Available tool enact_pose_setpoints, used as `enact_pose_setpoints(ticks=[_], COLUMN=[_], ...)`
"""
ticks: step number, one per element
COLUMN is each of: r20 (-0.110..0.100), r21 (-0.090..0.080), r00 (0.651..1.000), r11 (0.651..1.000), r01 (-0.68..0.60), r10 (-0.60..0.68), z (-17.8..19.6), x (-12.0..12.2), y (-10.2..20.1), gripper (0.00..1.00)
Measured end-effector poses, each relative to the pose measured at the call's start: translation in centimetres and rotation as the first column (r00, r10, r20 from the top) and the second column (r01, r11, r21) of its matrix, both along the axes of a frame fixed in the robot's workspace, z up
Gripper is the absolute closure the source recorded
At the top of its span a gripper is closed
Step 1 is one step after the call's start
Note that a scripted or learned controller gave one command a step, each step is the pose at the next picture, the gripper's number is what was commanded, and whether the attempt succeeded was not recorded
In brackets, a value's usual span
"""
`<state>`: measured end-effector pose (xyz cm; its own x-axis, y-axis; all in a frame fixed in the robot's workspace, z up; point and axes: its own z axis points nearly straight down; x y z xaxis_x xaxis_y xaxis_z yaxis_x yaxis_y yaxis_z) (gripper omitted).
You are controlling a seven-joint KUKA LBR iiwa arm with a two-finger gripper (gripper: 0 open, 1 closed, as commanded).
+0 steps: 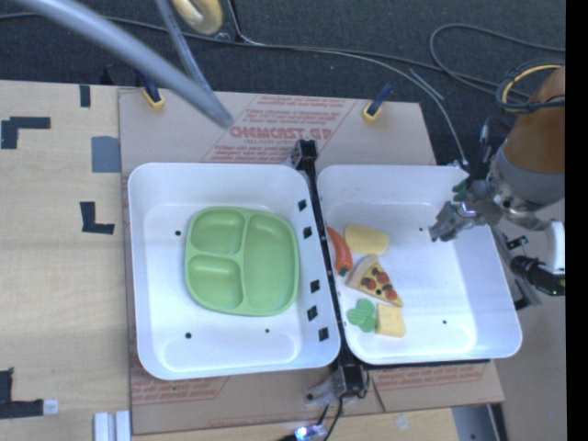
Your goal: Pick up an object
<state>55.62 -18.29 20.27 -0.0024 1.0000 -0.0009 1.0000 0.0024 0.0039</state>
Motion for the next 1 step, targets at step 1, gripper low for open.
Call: enact_pose_setpoints(ticks=[1], r20=[0.001], r21=[-0.001], r00=[1.0], r11=[1.0], r01=[0.0], r10=[0.0], z=[5.33], x=[0.14], y=[0.02], gripper=[1.0])
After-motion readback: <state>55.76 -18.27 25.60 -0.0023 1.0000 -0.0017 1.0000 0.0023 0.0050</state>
